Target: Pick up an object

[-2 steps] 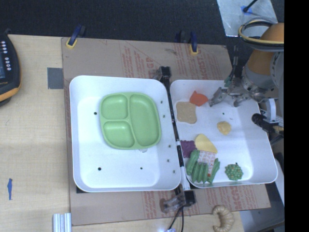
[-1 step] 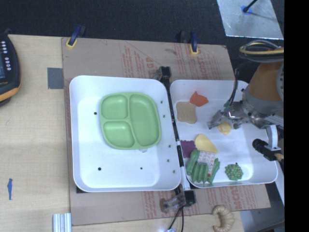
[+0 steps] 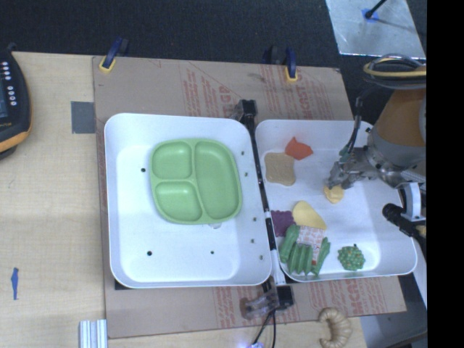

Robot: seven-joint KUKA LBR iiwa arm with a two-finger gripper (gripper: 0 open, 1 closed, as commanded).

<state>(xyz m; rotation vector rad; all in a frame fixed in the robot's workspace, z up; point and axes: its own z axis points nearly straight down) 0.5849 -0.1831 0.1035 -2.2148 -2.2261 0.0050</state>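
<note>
The right bin [image 3: 384,256] holds several toy foods: an orange piece [image 3: 298,148], a tan slice [image 3: 280,169], a yellow wedge [image 3: 309,214], a purple piece [image 3: 279,220], a pack of green beans [image 3: 304,249] and a green broccoli head [image 3: 351,257]. A small yellow piece [image 3: 333,193] lies near the bin's middle. My gripper [image 3: 339,180] reaches in from the right and hangs low, right over that small yellow piece, touching or nearly touching its top. The arm's body hides the bin's right wall.
The left bin [image 3: 130,252] holds a green divided plate [image 3: 196,180]. A black divider runs between the two bins. A tan curled object [image 3: 335,327] lies on the bench in front of the right bin. A black and orange pendant [image 3: 11,104] sits at the far left.
</note>
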